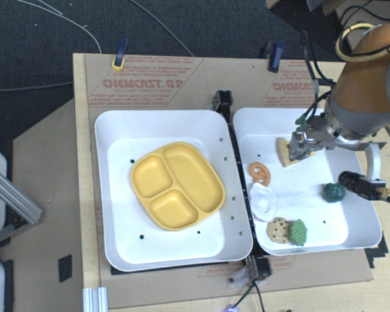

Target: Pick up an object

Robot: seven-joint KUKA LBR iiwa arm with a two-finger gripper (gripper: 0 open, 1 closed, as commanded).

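Frankly, the gripper point(298, 149) is the hardest thing to read from up here. The grey wrist sits over it, and I cannot tell whether it is clenched, released, or grasping anything. The arm itself is cut off by the right edge of the view.

The gripper hangs over the far part of the right bin point(315, 216), right up against a tan wedge point(285, 153). It covers the wedge's right side, so I cannot say whether the two touch. What shows of the wedge is a narrow, pale-brown piece. Its long axis runs from the far side of the bin toward the near side, with the near end a touch further right.

Near the bin's left wall lies a pretzel point(260, 172). Just nearer is a clear pale item point(263, 200), too washed out against the white to name. At the near edge a cookie point(278, 229) touches a green leafy piece point(298, 233). A dark green lump point(333, 192) lies to the right, well apart from the wedge.

The left bin point(117, 174) holds a yellow divided plate point(177, 185) with three compartments.
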